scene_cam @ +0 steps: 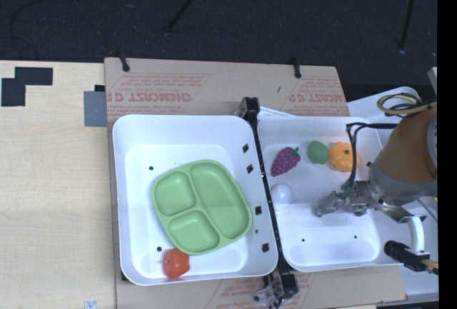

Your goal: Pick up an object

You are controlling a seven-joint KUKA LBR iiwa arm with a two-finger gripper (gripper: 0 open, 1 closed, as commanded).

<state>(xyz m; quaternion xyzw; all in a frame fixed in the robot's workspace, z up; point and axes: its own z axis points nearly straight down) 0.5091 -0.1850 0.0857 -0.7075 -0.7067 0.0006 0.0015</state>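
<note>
- Here, over the right bin point(357, 250): gripper point(323, 208) low above the white floor, pointing left; whether spread or pressed together — cannot tell, nothing visibly between.
- Along that bin's far side: purple grapes point(285, 160), green ball point(318, 152), orange pepper point(341, 156), well apart from the gripper.
- Just beside the divider: white ball point(281, 193).
- In the left bin point(136, 158): green divided plate point(201, 206), red fruit point(176, 263) near its front edge.

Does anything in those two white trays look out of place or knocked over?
Mostly tidy. The green divided plate sits skewed in the left bin, and a red fruit lies off it by the front wall. In the right bin purple grapes, a green item and an orange one cluster together, apparently undamaged.
</note>
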